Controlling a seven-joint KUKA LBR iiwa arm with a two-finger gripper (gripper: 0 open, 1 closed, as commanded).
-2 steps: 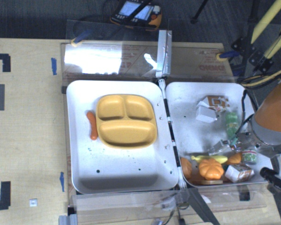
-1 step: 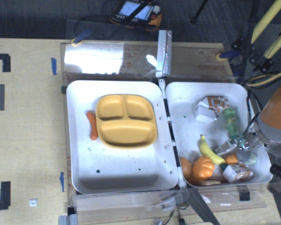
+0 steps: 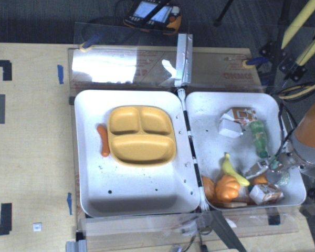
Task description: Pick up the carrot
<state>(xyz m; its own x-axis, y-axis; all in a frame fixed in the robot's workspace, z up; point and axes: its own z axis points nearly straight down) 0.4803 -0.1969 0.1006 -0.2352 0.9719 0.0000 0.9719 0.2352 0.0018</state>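
- Pale wooden bench [image 3: 31,156] bears two white bins, the left bin [image 3: 89,190] and the right bin [image 3: 205,106].
- Gripper [image 3: 270,168] hangs low in the right bin's clutter, at 4 o'clock; its grip cannot be told.
- Carrot [image 3: 103,140] lies in the left bin, at 9 o'clock of the yellow tray [image 3: 142,135], just beside it.
- Risk: the gripper is well apart from the carrot; closing here would likely grab clutter instead.

Arm [image 3: 311,135] cut off at right
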